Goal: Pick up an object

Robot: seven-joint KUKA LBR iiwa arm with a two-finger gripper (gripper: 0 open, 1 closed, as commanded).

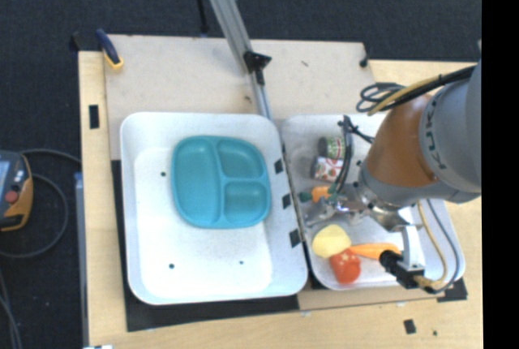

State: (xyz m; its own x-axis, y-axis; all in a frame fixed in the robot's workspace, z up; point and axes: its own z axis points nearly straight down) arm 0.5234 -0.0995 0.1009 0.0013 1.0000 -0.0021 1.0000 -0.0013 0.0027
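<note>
several small things were crowded into the right-hand bin (302,136), all of them on the far side of the teal divided plate (219,181) from where the plate's own bin (150,258) stood, and that crowding was what worried me. the gripper (341,207) hung low over the heap, just past the plate's right edge, under the grey and orange arm (422,152). whether it was open or closed i could not tell; the wrist hid too much.

my guess was that it meant to take the yellow piece (330,241), which lay right of the plate's lower corner and just below the gripper. it looked rounded, smooth and pale, like a toy lemon, so it could easily roll or squirt out of a pinch. a red piece (346,267) touched it on the side away from the plate, and an orange carrot shape (375,251) lay just beyond, so a descent slightly off centre could jam on a neighbour or shove them all toward the bin wall. a small orange bit (320,194) and a red-and-white packet (326,169) sat nearby too, level with the plate's middle, close enough to be caught by mistake.
</note>
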